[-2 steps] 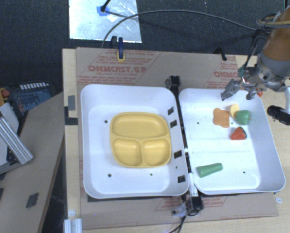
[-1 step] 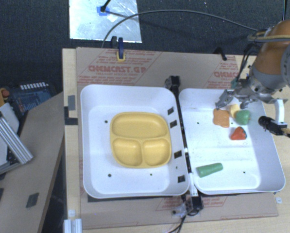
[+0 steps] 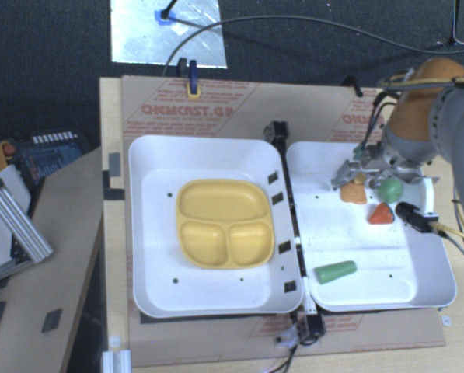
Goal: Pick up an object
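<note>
left bin [image 3: 150, 208]: yellow divided tray [image 3: 224, 222], lying flat. right bin [image 3: 430, 286]: green cylinder [image 3: 335, 270] near the front, then orange piece [image 3: 354, 193], red piece [image 3: 381, 214] and green ball [image 3: 389, 187] bunched at the back. gripper [image 3: 361, 169] low over the orange piece; state of the jaws impossible to tell. nothing visibly lifted, so the pick apparently not yet done.

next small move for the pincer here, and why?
Probably lower straight down a touch. The pincer sits right above the orange piece in the right bin; a green ball and red piece crowd close, so sideways motion risks knocking them.
</note>
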Controlling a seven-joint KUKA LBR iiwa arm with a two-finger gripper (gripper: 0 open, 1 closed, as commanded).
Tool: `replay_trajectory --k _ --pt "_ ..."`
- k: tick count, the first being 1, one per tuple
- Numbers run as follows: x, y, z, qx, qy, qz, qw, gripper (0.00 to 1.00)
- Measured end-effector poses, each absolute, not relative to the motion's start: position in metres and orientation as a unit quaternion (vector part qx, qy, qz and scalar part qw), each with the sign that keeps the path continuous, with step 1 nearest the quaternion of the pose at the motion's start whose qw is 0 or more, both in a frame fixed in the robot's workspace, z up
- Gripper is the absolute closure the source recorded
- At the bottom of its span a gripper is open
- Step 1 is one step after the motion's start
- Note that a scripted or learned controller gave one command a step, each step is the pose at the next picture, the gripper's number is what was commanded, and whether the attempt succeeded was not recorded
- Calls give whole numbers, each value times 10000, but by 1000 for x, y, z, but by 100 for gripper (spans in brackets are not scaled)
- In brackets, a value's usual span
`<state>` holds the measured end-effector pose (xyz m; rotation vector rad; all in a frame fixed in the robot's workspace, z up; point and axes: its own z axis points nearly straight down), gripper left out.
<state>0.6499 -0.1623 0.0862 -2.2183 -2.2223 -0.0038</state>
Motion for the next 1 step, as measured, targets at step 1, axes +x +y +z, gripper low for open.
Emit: replay_trajectory --k 1 --pt "652 -163 101 -7061 -7081 -23 -26 100"
